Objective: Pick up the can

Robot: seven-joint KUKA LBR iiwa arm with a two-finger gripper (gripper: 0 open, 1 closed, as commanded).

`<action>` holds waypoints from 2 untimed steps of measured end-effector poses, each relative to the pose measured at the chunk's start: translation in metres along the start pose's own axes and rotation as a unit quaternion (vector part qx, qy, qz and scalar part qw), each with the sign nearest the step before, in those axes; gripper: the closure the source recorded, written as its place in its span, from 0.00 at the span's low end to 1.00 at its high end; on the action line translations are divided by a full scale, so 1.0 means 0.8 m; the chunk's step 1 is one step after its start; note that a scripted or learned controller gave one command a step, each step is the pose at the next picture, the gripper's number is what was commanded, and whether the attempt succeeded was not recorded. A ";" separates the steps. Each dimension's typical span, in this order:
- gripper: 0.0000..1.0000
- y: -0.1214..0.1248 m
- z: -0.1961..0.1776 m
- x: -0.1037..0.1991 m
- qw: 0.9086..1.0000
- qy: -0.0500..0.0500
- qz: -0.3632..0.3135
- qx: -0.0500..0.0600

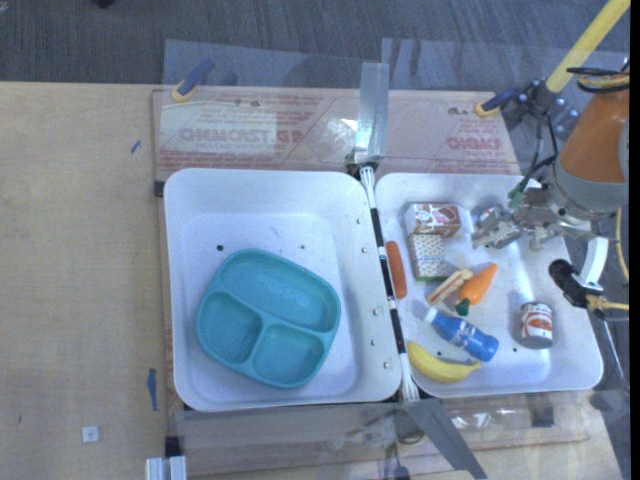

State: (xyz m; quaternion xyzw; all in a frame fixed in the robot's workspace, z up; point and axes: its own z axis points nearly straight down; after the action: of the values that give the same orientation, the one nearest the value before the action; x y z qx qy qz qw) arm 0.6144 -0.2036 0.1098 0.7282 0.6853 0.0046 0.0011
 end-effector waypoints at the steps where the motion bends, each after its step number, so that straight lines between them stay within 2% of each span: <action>1: 1.00 0.001 -0.013 -0.001 1.000 -0.001 0.000 -0.002; 2: 0.00 0.001 -0.013 -0.001 1.000 -0.001 0.000 -0.002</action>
State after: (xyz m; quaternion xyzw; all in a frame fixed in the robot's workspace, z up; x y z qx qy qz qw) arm 0.6151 -0.2043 0.1202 0.7284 0.6851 0.0053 0.0025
